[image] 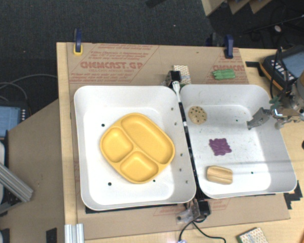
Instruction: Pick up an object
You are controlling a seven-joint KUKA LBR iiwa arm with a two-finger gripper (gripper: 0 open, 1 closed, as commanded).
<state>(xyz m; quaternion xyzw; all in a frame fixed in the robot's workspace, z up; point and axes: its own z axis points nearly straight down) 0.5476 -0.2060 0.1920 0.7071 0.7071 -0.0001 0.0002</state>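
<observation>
Fingers spread, gripper [266, 118] hovers at the right bin's [243, 97] 3 o'clock rim. Cookie [197, 115] at 10, grapes [220, 146] central, bun [219, 174] at 7. Best centre over one before descending.

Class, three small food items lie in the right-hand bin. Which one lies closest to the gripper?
The purple grape cluster, mid-bin, looks closest to the gripper, though only narrowly. The round cookie sits by the bin's left wall; the bread roll lies at its front.
</observation>
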